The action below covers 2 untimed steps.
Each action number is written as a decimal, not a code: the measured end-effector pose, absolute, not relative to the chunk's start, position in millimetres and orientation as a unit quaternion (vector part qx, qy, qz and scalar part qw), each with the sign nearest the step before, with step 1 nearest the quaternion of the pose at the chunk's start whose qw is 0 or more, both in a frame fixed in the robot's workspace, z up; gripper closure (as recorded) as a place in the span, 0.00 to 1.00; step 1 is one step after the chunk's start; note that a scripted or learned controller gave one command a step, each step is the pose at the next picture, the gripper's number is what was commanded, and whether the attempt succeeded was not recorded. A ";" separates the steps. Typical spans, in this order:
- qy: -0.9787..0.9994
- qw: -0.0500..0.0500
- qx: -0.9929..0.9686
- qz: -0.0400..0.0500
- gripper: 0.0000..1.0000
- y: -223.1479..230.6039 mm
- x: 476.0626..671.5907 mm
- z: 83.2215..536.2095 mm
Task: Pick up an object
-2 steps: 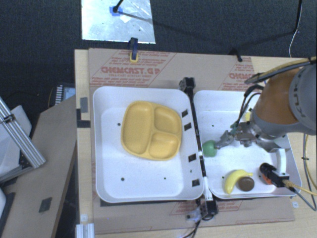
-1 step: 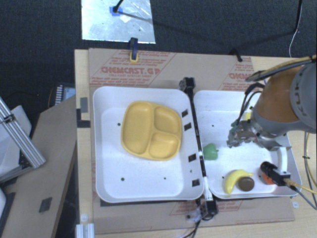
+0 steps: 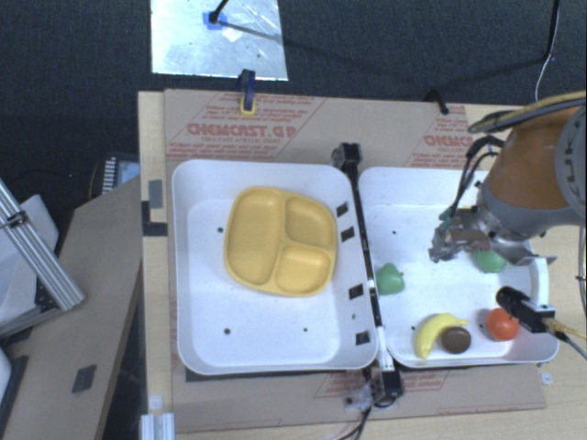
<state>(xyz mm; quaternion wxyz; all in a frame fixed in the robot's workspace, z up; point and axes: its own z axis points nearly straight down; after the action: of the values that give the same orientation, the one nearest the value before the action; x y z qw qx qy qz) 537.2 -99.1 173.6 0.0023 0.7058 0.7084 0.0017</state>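
My gripper (image 3: pixel 451 244) hangs low over the middle of the right bin (image 3: pixel 404 211), under the grey wrist and orange band. A light green object (image 3: pixel 490 262) lies just to its right, partly hidden by the arm. A darker green object (image 3: pixel 390 280) sits by the bin's left wall. Along the front of the bin lie a yellow banana (image 3: pixel 433 332), a brown round object (image 3: pixel 456 339) touching it, and a red-orange round object (image 3: pixel 501 324). Nothing shows in the gripper.
The left bin (image 3: pixel 197 337) holds a yellow divided plate (image 3: pixel 279 241). A black divider with clips (image 3: pixel 359 246) runs between the bins. A black fitting (image 3: pixel 519 306) sits over the right bin's front right corner.
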 end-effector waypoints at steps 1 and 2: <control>0.708 0.004 0.706 0.002 1.00 -104.1 531.6 232.7; 0.709 0.002 0.706 0.001 1.00 -104.3 532.8 247.0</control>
<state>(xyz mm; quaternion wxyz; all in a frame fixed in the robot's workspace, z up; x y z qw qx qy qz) 532.8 -104.3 247.0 0.0018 0.7057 0.7085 0.0011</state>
